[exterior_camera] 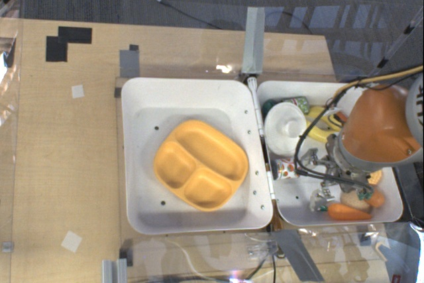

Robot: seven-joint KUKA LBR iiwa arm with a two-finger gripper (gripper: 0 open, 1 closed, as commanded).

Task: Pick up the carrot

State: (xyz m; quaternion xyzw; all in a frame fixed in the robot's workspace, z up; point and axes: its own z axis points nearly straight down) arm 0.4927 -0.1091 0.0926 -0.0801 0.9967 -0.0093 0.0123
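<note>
— Over the right bin (397, 212), what is the arm doing?
— Its gripper (331, 194) hangs low among the clutter, just above the carrot (349, 212), which lies on its side near the bin's front wall.
— Has it got the carrot?
— I cannot tell; wrist and cabling hide the working end, and nothing shows clearly pinched there.
— So which step is this?
— I judge it the approach or the grasp itself. Lifting has not begun.
— What does the next move need?
— A grip across the carrot's width, clear of the white cup (286, 124) and the banana (320, 134). The yellow divided plate (201, 164) in the left bin (136, 156) plays no part.
</note>
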